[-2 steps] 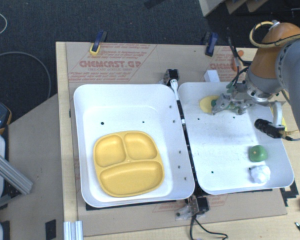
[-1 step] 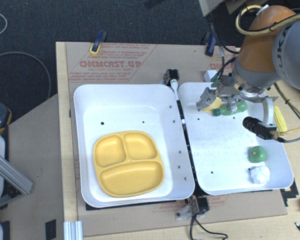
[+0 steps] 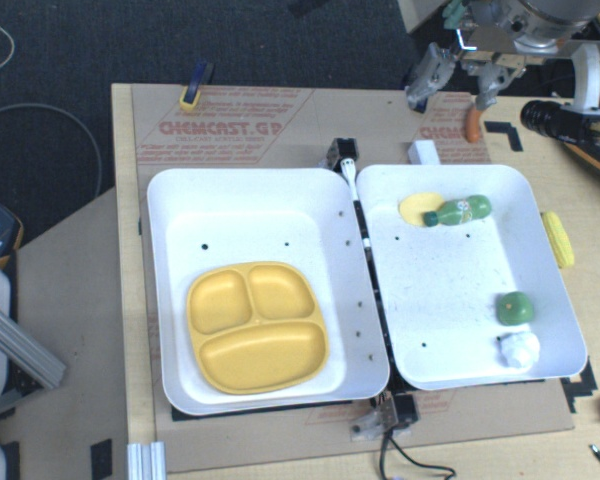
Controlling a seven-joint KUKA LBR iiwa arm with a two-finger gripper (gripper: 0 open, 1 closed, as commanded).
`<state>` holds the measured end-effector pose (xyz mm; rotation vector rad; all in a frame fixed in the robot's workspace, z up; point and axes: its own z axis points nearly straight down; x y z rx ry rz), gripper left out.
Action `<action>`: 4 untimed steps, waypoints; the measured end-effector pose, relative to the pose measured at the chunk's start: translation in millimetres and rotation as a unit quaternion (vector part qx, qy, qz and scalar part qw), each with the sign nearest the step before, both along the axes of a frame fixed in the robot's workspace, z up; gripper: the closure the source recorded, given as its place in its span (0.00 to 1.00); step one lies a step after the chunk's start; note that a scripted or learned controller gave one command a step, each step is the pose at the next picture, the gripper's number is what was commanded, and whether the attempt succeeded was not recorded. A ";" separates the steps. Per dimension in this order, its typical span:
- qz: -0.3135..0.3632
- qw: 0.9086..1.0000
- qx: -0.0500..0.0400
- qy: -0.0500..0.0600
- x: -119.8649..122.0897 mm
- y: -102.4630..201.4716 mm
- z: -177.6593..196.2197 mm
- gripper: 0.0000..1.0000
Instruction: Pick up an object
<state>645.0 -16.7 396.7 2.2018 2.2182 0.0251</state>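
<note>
Green bottle (image 3: pixel 460 210) well below gripper (image 3: pixel 458 84).

Green bottle (image 3: pixel 460 210) on its side beside yellow disc (image 3: pixel 418 208), right bin's far end.

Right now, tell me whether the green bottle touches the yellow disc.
Touching: the camera view shows the green bottle's cap end overlapping the yellow disc's edge, no gap.

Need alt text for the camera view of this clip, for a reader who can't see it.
The arm's pincer hangs open above the bench behind the right bin, holding nothing. That bin holds a green bottle against a yellow disc, a green ball and a white lump; the left bin holds a yellow divided plate.
</note>
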 end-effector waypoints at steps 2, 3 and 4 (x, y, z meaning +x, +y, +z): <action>0.004 1.000 0.004 0.004 -95.1 211.3 145.6 0.00; -0.002 1.000 0.000 0.009 -93.7 204.3 149.6 1.00; 0.000 1.000 -0.001 0.016 -169.9 243.4 101.9 1.00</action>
